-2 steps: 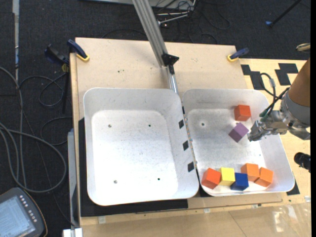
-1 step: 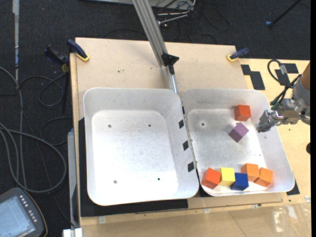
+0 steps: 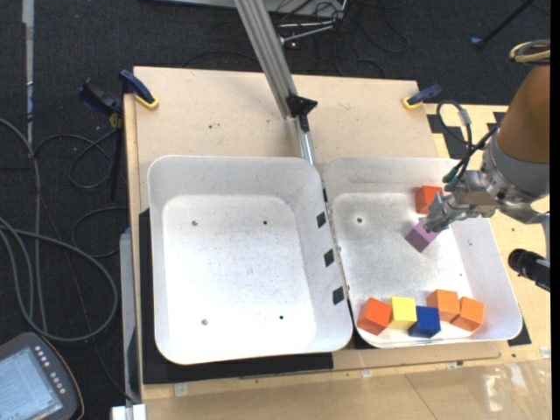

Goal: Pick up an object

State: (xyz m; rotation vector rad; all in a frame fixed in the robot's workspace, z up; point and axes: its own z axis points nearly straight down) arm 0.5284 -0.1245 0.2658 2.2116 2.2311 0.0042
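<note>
My gripper (image 3: 437,220) hangs over the upper part of the right bin (image 3: 490,274), reaching in from the right. A purple block (image 3: 421,235) sits right at its tip, on the lower left side; I cannot tell whether the block is held or just touching. An orange block (image 3: 426,198) lies just behind the gripper, partly covered by it. Along the right bin's front wall lie an orange block (image 3: 376,315), a yellow block (image 3: 403,310), a blue block (image 3: 427,321) and two more orange blocks (image 3: 445,303) (image 3: 472,312).
The left bin (image 3: 175,234) stands beside the right one, with black clips along the shared rim (image 3: 331,256). A slanted metal pole (image 3: 271,59) comes down to the bench behind the bins. Clamps (image 3: 140,90) (image 3: 422,96) grip the bench's far corners.
</note>
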